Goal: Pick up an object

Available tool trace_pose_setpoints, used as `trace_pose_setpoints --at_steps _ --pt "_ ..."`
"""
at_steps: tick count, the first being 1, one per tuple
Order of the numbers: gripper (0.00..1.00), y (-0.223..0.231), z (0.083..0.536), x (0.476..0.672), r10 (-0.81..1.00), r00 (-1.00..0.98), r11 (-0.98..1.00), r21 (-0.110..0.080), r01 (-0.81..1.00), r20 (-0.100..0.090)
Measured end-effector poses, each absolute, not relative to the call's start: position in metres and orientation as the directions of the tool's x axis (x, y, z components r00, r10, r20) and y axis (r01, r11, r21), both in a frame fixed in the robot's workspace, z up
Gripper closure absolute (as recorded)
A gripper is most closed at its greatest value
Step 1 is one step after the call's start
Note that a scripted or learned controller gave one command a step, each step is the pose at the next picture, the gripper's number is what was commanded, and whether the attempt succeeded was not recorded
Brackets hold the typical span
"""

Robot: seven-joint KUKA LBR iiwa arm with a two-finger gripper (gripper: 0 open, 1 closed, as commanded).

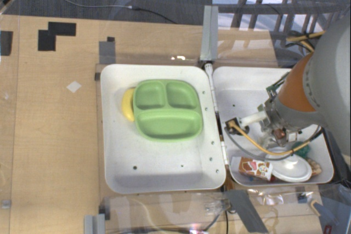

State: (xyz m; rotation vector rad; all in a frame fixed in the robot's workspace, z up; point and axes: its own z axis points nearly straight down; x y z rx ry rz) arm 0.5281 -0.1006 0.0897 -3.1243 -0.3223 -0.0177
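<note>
Nearest the camera, a white bowl [290, 170] and a red-and-white packet [256, 168] are crowded into the right bin's [241, 85] front edge, just below the end effector [272, 137]. Whether anything is gripped cannot be told. A miss is judged likely: the candidates touch each other and the wall, and loose cables [249, 140] could snag. In the left bin [118, 167], a green divided tray [166, 109] is seen resting over a yellow object [127, 104].
</note>
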Motion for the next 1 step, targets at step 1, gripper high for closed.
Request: trace_pose_setpoints --at_steps 1 --pt "1.0 -0.2048 0.0875 0.5551 0.213 0.977 -0.977 0.005 0.213 0.005"
